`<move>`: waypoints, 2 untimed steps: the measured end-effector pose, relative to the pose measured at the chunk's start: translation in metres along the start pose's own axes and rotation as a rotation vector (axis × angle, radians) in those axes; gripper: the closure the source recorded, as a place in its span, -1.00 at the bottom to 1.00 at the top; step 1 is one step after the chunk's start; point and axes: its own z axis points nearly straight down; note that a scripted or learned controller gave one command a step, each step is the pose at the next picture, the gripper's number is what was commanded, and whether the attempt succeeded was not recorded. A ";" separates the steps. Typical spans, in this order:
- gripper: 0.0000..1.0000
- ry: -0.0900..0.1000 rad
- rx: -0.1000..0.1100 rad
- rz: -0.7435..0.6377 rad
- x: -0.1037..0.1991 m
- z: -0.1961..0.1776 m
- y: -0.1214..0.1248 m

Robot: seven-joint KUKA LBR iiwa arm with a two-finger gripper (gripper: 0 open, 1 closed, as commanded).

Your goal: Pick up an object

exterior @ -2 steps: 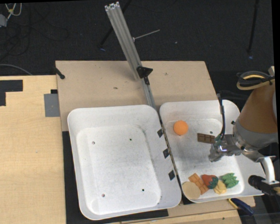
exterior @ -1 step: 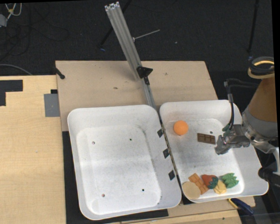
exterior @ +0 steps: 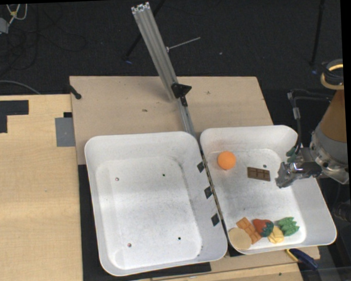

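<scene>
The gripper [exterior: 287,175] hangs just right of the brown bar [exterior: 259,173], whose long axis runs left-right.

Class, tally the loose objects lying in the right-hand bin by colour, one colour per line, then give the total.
Orange: 2, the ball and the orange piece
Brown: 1, the flat brown block
Red: 1, the red piece
Green: 1, the green piece
Yellow: 1, the yellow piece
Tan: 1, the tan disc
Total: 7
</scene>
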 end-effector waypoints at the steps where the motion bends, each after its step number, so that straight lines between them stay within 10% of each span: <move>1: 1.00 0.003 0.003 -0.004 0.053 -0.007 0.005; 2: 1.00 0.002 0.004 -0.004 0.102 -0.010 0.014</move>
